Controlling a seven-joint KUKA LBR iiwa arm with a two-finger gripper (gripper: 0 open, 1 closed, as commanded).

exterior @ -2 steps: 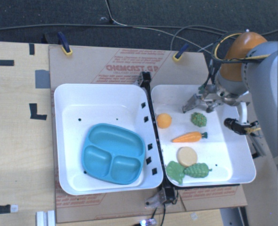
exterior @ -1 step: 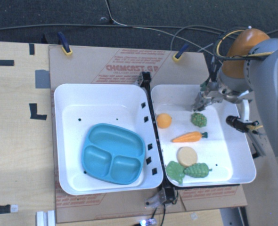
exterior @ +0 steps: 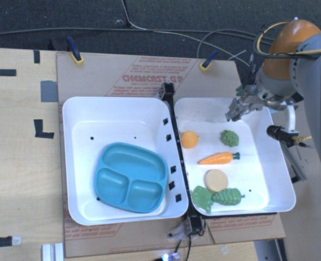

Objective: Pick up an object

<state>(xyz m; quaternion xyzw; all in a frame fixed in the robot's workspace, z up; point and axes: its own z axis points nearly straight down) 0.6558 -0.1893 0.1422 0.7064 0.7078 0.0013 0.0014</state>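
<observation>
Leafy green toy (exterior: 203,198) looks soft; carrot (exterior: 217,158), at six o'clock from my gripper (exterior: 232,116), seems light, stiff. My fingers: cannot tell.

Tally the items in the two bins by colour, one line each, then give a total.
Blue: 1, the divided tray
Orange: 2, the orange ball and the carrot
Green: 3, the broccoli, the leafy piece and the bumpy piece
Tan: 1, the round disc
Total: 7

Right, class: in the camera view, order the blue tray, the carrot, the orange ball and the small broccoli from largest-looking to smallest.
1. Blue tray
2. Carrot
3. Orange ball and small broccoli: too alike to rank.
</observation>
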